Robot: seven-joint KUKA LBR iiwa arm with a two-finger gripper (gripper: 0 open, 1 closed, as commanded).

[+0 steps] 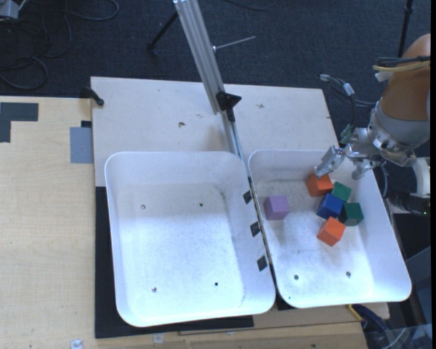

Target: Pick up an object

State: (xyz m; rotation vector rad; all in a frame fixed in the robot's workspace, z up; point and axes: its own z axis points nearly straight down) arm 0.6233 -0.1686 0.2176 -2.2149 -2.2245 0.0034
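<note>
Currently we see the end effector point(343, 164) spread open and empty above the orange cube point(319, 185), positioned to grasp it.

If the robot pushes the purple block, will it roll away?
Probably not. The purple block looks like a cube with flat faces, so it would likely slide on the smooth white bin floor instead of rolling. It looks stiff, and it sits apart from the other blocks, so a push should move it alone.
</note>
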